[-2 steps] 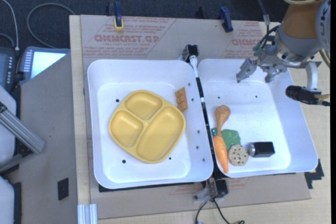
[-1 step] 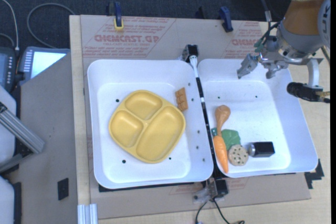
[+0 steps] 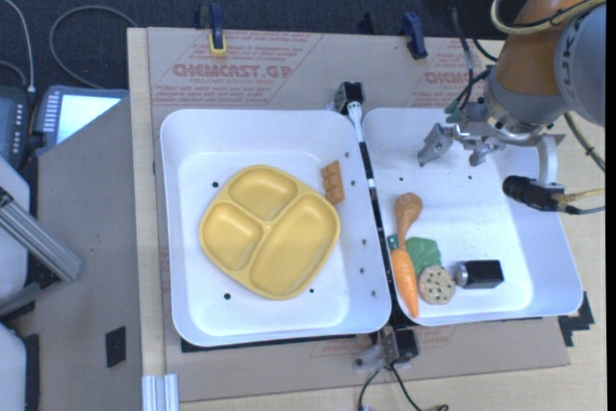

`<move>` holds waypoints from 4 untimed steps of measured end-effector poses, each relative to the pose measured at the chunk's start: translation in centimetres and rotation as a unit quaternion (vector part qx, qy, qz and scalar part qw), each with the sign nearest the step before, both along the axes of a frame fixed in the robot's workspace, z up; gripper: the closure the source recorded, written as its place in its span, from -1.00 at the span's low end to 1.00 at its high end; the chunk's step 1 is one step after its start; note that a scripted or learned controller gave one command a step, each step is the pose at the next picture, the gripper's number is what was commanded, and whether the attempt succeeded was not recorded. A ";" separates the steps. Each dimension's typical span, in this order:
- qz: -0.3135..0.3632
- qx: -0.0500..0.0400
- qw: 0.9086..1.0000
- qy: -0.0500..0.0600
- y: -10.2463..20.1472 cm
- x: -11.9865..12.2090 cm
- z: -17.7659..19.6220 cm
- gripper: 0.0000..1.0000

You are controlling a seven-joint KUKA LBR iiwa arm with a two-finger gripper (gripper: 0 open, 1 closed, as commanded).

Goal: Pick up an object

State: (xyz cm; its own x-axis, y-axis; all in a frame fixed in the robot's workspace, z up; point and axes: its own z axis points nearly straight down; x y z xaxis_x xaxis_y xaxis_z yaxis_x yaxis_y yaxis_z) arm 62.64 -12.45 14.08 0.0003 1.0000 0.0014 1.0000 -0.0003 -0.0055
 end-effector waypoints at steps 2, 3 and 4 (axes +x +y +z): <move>0.000 -0.001 1.000 -0.003 0.0 0.1 -3.9 1.00; 0.000 -0.002 1.000 -0.007 -0.3 0.6 2.4 1.00; 0.001 -0.002 1.000 -0.006 -0.1 1.2 8.6 1.00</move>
State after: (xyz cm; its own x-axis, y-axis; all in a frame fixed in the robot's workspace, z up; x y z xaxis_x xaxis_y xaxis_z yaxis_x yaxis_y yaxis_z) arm 63.88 -12.52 22.71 -0.0013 1.0000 -0.0021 1.0000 0.0013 0.0074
